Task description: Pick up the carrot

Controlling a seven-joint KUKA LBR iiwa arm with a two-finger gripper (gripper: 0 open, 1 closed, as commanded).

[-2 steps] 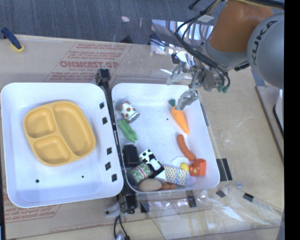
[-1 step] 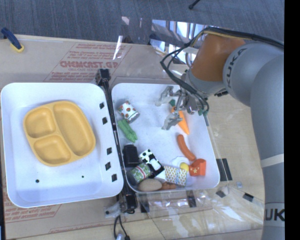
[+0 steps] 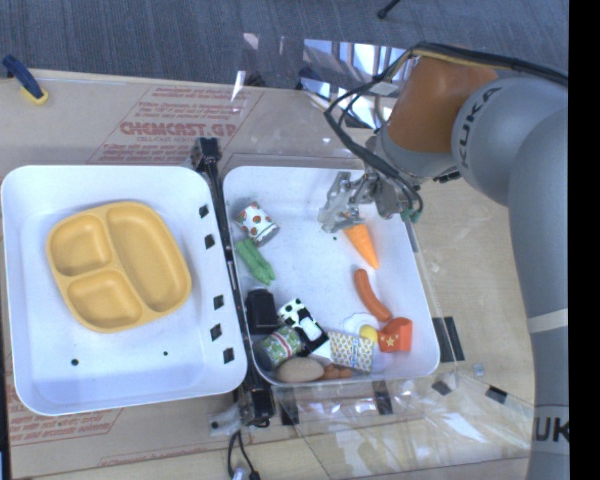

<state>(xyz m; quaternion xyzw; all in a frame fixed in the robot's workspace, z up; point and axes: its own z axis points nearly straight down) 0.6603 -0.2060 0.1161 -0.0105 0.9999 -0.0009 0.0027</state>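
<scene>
Worktop: brown sheet under both bins, with red print reading "CHEMCAST" beside the far edge of the left bin; smaller lines under it too fine to read.
Arm: grey, orange band above the wrist, reaching in from the right; "KUKA" lettered on the grey casing, and part of the same name low at the right.
Left bin: white, shallow; holds a yellow divided plate with three compartments.
Right bin: white, shallow; the toys crowd its near edge and left side.
Hand: metal fingers over the far right part of the right bin, tips just above the carrot's broad end. Whether they stand apart or together I cannot tell; nothing shows between them.
Carrot: orange, lying flat on the bin floor, broad end far, point toward the near side, just under the hand and close to the bin's right wall.
Sausage: orange-red, just near of the carrot, apart from it.
Red block: small, with a yellow mark, at the near right corner.
Green pod: along the left wall.
Small can: far left, label not legible.
Step, as I judge it: approach and grasp. Best to straddle the carrot across its thick end, fingers crosswise to its length, and come straight down; the right wall leaves little room on that side, so keep the outer finger clear of it.
</scene>
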